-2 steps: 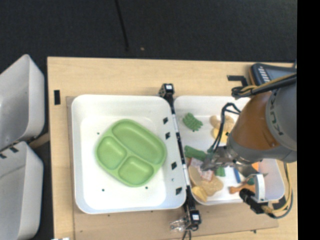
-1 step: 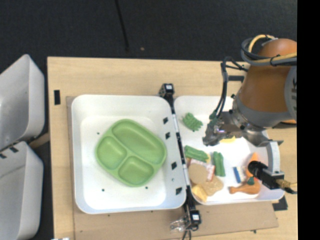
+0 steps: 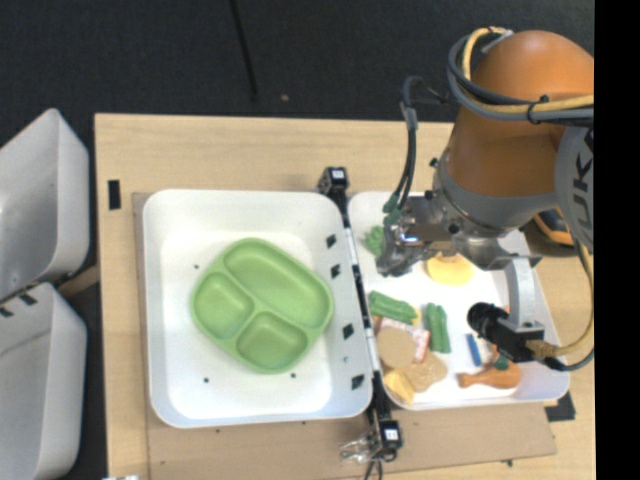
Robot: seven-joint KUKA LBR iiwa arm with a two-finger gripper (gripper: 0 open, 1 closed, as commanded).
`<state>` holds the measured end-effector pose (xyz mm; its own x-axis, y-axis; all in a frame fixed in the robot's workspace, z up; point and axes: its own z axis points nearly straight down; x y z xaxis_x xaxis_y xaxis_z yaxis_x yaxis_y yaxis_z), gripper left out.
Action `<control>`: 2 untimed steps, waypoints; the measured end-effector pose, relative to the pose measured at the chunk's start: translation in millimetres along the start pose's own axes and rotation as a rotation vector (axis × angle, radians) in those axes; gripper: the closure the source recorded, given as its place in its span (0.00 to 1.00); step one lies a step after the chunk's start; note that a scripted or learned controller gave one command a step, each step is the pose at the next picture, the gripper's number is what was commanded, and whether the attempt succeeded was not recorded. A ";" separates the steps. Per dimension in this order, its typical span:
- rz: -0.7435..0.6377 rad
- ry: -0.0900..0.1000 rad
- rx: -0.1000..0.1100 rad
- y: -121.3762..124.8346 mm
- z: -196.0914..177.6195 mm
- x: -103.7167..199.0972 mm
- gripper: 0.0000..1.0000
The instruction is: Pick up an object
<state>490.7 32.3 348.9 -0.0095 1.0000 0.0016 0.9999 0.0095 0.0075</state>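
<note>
Near edge, right bin [image 3: 540, 393]: a tan piece [image 3: 408, 381] in the near-left corner, an orange piece [image 3: 490, 377] further right along the near wall.

Just behind these: a brown slab [image 3: 402, 346] touching the tan piece, and a small blue stick [image 3: 472, 346].

Mid-bin: two green pods, one upright [image 3: 436, 326], one lying slantwise [image 3: 392, 306] by the left wall. They are near each other but apart.

Further back: a yellow piece [image 3: 448, 269], partly under the arm [image 3: 510, 138].

Gripper [image 3: 396, 250] hangs low over the far-left part of the right bin. A small green bit [image 3: 374, 238] lies just beside it, by the bin's left wall. Contact between them cannot be made out, and whether the gripper is spread or closed cannot be told. Nothing is visibly held.

Left bin [image 3: 170, 388]: a green plate [image 3: 262, 305] with three compartments, lying flat near the middle.
</note>
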 end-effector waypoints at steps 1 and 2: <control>-0.004 0.001 0.006 -0.3 4.3 116.7 1.00; 0.000 -0.003 0.006 1.0 -6.5 109.1 1.00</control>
<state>490.5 141.4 355.6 -0.0094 1.0000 -0.0011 1.0000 0.0094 0.0011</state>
